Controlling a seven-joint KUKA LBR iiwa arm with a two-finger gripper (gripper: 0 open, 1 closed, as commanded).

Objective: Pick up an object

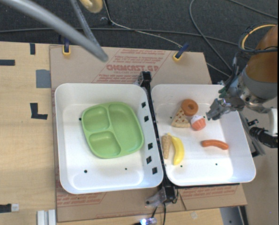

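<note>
While the task of picking up an object is not yet done as far as this overhead view shows, the gripper (214, 112) hangs low over the upper right part of the right bin (233, 172), reaching in from the right on the grey arm (259, 81) with its orange band; its dark fingers are too small and blurred to say whether they are spread or pressed together, and nothing is visibly held between them. Just to the gripper's left, near its tip, sits a small pink and white cupcake (198, 123), the closest item and, as a guess, the likely target. Further left of the gripper lie a brown doughnut (190, 107) and a tan wedge of pizza (180, 119), touching each other. Below the gripper rests an orange-red sausage (214, 145), apart from the rest. Down and to the left of the gripper, a yellow banana (177, 150) lies beside a pale bread stick (167, 146) against the bin's left wall. Well to the left, in the left bin (64, 125), a green divided plate (112, 129) lies flat. Every item rests on a bin floor, so closing on one and lifting it both appear to remain
</note>
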